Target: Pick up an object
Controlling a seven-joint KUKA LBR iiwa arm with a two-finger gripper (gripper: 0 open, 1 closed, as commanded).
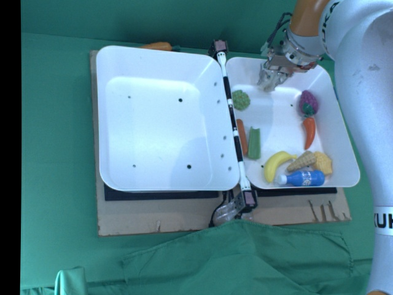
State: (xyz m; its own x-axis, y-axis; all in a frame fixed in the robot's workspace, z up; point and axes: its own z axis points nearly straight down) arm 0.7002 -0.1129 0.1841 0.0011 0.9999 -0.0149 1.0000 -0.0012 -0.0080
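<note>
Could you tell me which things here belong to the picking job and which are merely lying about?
Belonging to the job:
gripper, above the right bin
broccoli
carrot
green pod
banana
corn cob
blue bottle
red pepper
purple grapes

Just lying about:
left bin
orange item behind the left bin
green cloth
cardboard base

I can't make out the end effector (pixel 270 82) fingers (too blurred), and the orange thing (pixel 157 45) sits half hidden behind the left bin (pixel 123 60).
</note>
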